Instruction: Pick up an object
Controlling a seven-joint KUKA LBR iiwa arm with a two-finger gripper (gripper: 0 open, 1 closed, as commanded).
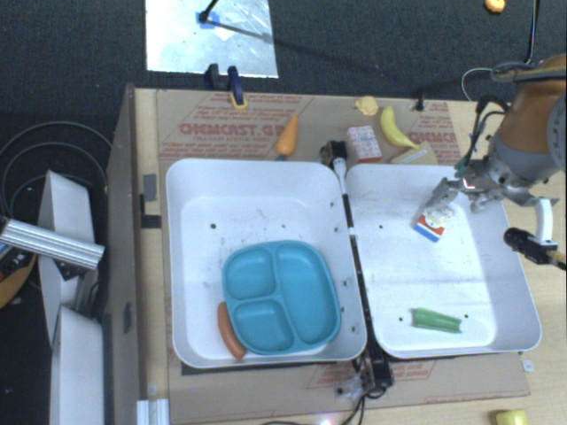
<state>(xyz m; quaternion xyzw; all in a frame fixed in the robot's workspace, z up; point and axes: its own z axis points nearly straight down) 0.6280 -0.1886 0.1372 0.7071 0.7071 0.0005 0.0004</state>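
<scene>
I see the gripper [440, 204] low over the right bin [505, 326], near its far edge; finger spacing I cannot tell; small white carton [430, 227] partly hidden beneath it.

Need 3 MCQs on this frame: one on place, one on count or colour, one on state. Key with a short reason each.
1. Where does the green vegetable lie?
A. left bin
B. right bin, near its front edge
C. on the cardboard behind the bins

2. How many compartments does the blue tray have?
A. two
B. three
C. five

3. How does the small white, blue and red carton stand to the claw?
A. right at the claw's tip in the right bin
B. far off, in the left bin
C. hanging above the bench edge

Key: 1 B, it lies on the right bin's floor near the front wall. 2 B, three wells show. 3 A, the carton lies just under the claw's tip; a grip cannot be confirmed.
</scene>
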